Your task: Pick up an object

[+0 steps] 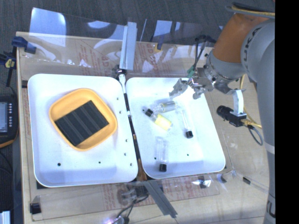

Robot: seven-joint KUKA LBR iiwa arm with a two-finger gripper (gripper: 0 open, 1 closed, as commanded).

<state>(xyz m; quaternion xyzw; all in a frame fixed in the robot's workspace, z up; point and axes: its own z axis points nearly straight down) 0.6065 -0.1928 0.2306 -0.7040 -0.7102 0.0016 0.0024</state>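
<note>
The gripper (188,88) is hovering with its fingers (178,88) spread and empty over the right bin's (212,146) far edge, just beyond the clear vials (164,108) and yellow piece (163,122) lying inside.

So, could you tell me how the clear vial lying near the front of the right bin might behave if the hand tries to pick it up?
The clear vial lies on its side and looks round, so it would probably roll if nudged. Its smooth, see-through wall suggests that it may slip between fingers. It looks small and thin, so it is likely light; the black cap end may give better grip.
</note>
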